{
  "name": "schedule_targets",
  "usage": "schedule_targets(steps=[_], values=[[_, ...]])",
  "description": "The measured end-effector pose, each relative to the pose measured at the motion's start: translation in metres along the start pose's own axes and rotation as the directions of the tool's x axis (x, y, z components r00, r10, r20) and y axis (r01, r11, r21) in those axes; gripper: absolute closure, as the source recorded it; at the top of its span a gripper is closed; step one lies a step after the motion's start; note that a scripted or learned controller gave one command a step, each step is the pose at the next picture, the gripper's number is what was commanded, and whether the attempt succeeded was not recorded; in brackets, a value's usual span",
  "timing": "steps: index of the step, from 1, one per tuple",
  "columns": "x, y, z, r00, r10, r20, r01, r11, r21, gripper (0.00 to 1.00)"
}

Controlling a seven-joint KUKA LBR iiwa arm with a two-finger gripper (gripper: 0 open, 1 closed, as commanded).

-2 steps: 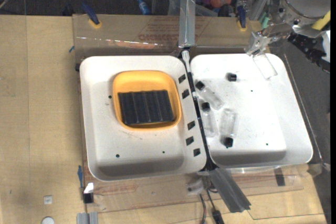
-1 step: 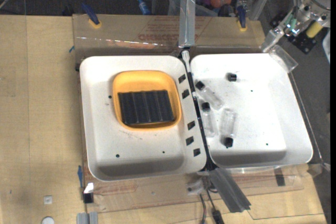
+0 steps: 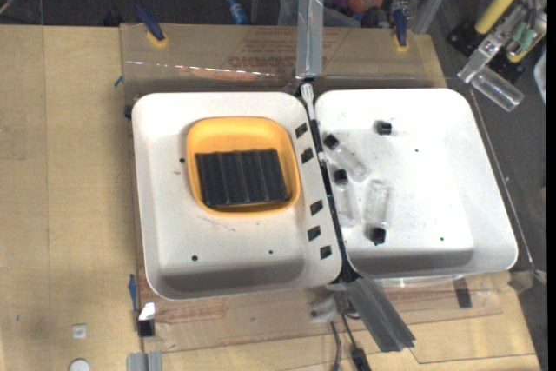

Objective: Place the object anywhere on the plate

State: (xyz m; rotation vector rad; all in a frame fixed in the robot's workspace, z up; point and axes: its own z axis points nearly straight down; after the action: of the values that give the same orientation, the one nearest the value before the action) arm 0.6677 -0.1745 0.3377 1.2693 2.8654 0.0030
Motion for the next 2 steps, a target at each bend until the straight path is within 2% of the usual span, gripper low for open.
schedule_targets(steps=[1,2], values=[[-0.033,-0.037,-0.044,0.962,-0.271,0.002,0.271,0.962,-0.001,1.00],[-0.028,-0.041,-0.100,0.827,-0.562,0.003,0.562,0.827,-0.001,1.00]])
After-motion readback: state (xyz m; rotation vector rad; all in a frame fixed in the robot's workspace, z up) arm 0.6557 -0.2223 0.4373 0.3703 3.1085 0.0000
